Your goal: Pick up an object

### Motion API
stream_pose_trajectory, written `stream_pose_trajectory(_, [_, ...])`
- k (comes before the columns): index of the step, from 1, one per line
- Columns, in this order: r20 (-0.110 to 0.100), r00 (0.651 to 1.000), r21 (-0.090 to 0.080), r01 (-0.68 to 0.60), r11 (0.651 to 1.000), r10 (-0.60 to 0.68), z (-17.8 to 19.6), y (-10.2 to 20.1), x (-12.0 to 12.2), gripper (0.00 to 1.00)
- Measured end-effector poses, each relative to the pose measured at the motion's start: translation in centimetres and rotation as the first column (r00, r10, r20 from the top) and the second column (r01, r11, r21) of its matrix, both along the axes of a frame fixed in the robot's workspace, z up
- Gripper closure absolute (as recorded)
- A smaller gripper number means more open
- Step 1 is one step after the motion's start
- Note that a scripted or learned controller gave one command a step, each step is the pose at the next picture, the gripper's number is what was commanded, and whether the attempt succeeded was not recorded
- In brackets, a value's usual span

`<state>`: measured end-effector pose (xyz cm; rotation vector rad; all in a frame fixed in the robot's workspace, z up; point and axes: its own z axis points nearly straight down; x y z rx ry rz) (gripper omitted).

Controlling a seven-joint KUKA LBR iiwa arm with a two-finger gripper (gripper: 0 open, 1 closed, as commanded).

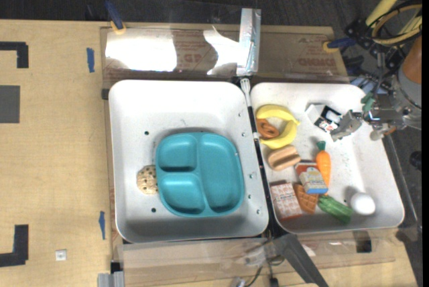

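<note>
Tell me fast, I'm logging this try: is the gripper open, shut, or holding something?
Grey two-finger gripper: cannot be told. It hangs over the right shallow white bin, near its upper right part.

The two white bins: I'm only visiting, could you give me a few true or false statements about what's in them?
1. The teal divided plastic plate lies in the left white bin. True.
2. The round speckled cookie sits on the plate. False: it lies beside the plate's left edge.
3. The orange toy carrot is in the right white bin. True.
4. The white egg lies in the left bin. False: it is in the right bin's near corner.
5. The gripper hangs over the right bin. True.
</note>
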<state>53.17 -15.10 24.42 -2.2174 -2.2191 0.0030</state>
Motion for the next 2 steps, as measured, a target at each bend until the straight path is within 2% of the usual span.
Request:
stream_pose_trajectory(1, [-0.003,1.0,0.0,0.0,1.0,0.0,-5.7,1.2,3.9,0.0])
stream_pose_trajectory(2, [0.003,0.997,-0.002,0.072,0.997,-0.072,-5.3,-0.2,13.5,0.0])
